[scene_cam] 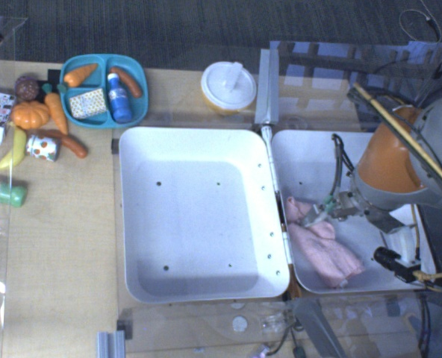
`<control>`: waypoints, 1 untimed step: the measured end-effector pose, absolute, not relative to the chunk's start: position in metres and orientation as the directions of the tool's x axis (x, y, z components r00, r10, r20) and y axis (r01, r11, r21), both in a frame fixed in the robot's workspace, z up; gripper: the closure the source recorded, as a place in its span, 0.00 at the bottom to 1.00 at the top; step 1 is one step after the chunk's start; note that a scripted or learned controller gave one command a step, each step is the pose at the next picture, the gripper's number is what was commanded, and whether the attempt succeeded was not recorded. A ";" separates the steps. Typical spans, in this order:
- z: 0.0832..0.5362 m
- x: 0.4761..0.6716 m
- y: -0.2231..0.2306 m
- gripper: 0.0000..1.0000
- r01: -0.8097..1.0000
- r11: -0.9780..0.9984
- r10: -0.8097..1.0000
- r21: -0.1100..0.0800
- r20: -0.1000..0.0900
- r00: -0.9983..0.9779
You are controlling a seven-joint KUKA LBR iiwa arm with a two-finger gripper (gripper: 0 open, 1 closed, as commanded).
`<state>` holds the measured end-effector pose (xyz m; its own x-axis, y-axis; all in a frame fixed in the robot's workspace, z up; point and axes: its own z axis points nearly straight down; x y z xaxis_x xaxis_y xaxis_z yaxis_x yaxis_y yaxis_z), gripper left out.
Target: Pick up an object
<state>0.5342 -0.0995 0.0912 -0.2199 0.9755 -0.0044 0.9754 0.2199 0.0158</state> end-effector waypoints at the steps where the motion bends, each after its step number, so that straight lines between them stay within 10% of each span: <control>1: 0.103 0.537 -0.099 1.00 0.975 0.221 0.975 0.023 -0.006 -0.221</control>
